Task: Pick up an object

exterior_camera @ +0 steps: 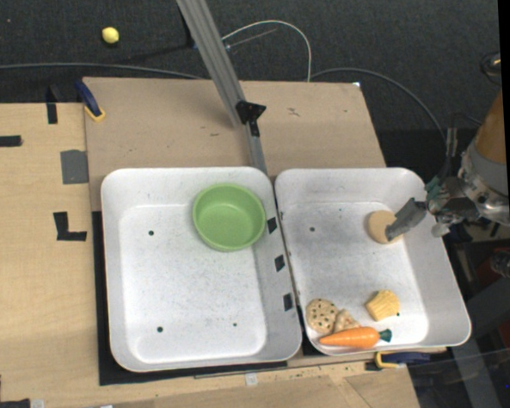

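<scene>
The pincer [404,221] reaches into the right bin [349,184] from the right, its dark tip touching a tan round block [379,227]; whether it is open or closed, I cannot tell. Toward the bin's near edge lie a cookie [320,314], a corn piece [382,304] and a carrot [353,338].

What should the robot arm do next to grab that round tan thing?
Probably ease down a little onto the round tan disc-shaped piece. The end effector sits right beside it in the right shallow white bin, touching or nearly so, and nothing shows gripped. The orange toy carrot lies farther off.
</scene>
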